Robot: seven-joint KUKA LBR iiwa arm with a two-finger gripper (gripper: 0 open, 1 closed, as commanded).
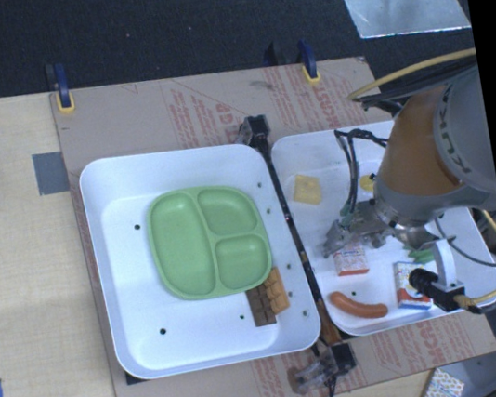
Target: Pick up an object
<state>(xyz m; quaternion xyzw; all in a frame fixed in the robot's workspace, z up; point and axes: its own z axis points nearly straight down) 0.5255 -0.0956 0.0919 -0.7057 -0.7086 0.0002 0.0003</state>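
**Objects in two bins, arm over the right one**

Objects lie in both bins. The left bin (117, 262) holds a green divided plate (208, 240) near its middle, with bare floor along its left side, and a brown waffle piece (268, 298) by its near right edge. The arm (430, 158) covers much of the right bin (292, 152). Its gripper (353, 232) sits just above a red-and-white packet (352, 260); whether it is open or holding anything cannot be told. A sausage (358, 304) lies along the near rim, long axis left-right. A yellow square (307, 189) lies near the far left corner.
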